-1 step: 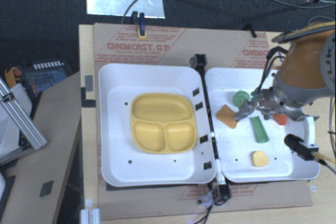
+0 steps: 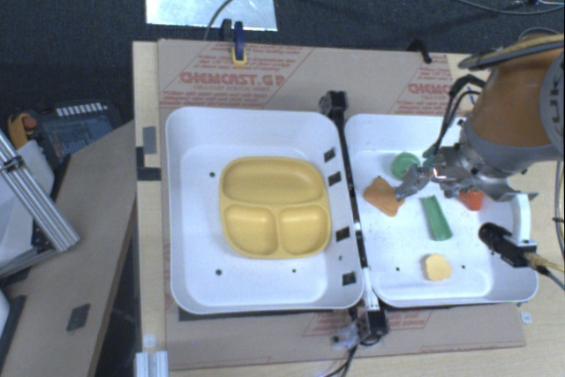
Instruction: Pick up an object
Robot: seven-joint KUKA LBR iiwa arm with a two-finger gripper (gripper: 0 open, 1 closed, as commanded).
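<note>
While the grey arm with its orange band (image 2: 521, 101) reaches in from the right, its two-finger gripper (image 2: 422, 179) hangs low over the right white bin (image 2: 388, 282), fingers spread with nothing between them. Items in that bin: orange wedge-shaped block (image 2: 382, 195), just left of the fingertips; round green piece (image 2: 404, 163), above it; green rectangular bar (image 2: 435, 217); small red piece (image 2: 472, 200); yellow rounded piece (image 2: 436, 267). Left white bin (image 2: 190, 190): one yellow three-compartment plastic tray (image 2: 274, 206), centred.
</note>
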